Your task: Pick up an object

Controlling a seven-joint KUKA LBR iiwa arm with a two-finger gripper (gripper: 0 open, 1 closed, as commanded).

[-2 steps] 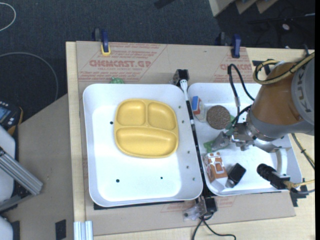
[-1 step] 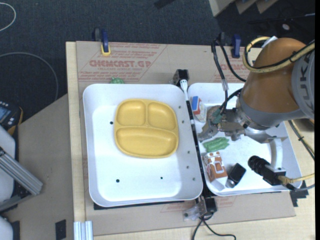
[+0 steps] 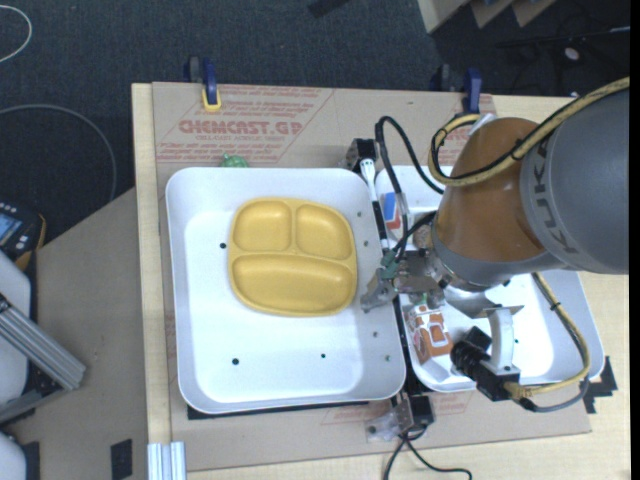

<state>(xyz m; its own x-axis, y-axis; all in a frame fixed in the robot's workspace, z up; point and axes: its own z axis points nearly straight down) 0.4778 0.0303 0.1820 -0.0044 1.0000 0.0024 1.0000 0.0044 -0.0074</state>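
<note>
A yellow divided plate (image 3: 293, 256) lies flat in the upper middle of the left white bin (image 3: 215, 368). My gripper (image 3: 383, 285) hangs over the seam between the two bins, just off the plate's right rim. Whether it touches the plate I cannot tell, and I see nothing held in it. An orange and white packet (image 3: 431, 334) lies in the right bin (image 3: 560, 313), just below the gripper. A slim white tube with blue and red print (image 3: 384, 203) lies along that bin's left wall. The arm hides much of the right bin.
A small green thing (image 3: 233, 161) sits on the cardboard sheet (image 3: 250, 123) behind the left bin. Blue clamps (image 3: 208, 73) pin the board's far edge. The left bin's bare floor shows left of and below the plate.
</note>
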